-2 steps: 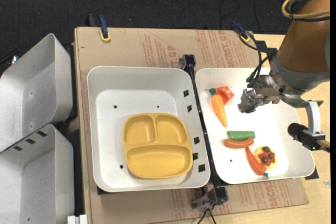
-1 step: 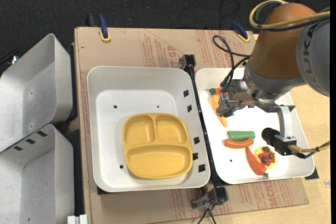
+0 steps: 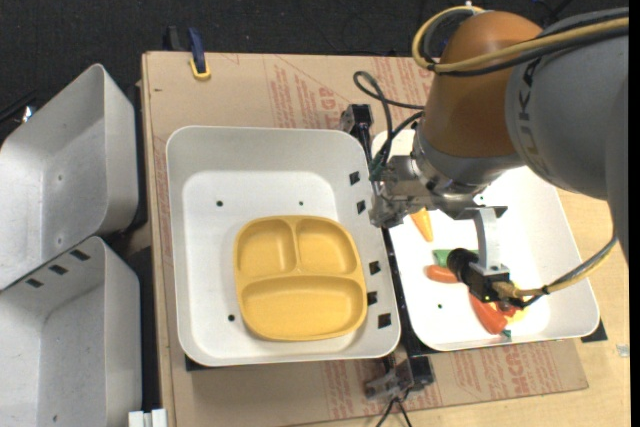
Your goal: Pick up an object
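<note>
- The gripper (image 3: 404,205) hangs low at the inner edge of the right bin (image 3: 560,215), close to the wall it shares with the left bin (image 3: 200,155). The bulky arm (image 3: 560,85) covers most of it from above.
- Released or clenched? I cannot tell; the wrist hides the business end.
- The nearest candidate is the orange cone-shaped piece (image 3: 424,225), poking out just below the gripper and pointing down the bin. Whether it is gripped or just lying beside the tool, I can't say.
- Two more small things lie further down the same bin: a red-orange piece (image 3: 440,272) and an orange-red piece with a green end (image 3: 490,317) near the front rim.
- The left bin carries a yellow divided plate (image 3: 300,277), well apart from the gripper.
- My judgement is that the cone is the one to go for. It needs a square approach across its narrow width, centred and away from the tapered tip, which could squirt out under pressure.
- The bin wall is close, so the descent should be straight down and the lift straight up, with no sideways drag.
- A slow lift would show at once whether the piece comes along.
</note>
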Available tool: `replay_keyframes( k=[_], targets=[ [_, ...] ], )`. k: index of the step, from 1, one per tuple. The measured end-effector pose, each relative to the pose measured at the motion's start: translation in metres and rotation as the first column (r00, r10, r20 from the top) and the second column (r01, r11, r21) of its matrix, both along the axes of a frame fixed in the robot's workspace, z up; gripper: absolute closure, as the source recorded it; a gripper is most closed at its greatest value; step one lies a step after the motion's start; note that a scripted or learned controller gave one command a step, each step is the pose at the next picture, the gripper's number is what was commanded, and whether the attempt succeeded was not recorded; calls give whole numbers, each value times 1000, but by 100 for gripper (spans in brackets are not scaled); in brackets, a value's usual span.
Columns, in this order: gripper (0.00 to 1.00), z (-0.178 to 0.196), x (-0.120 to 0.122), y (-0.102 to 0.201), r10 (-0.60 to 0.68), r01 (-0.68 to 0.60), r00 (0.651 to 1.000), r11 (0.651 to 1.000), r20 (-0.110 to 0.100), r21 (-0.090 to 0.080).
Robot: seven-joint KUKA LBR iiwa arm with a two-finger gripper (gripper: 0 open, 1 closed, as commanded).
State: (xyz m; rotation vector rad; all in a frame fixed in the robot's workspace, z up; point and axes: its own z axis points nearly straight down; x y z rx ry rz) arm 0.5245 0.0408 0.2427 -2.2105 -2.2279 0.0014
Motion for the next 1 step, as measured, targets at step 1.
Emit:
replay_keyframes(
  k=[1],
  targets=[
    [100, -2, -9, 44, -1, 1, 1000, 1000, 1, 0]
  ],
)
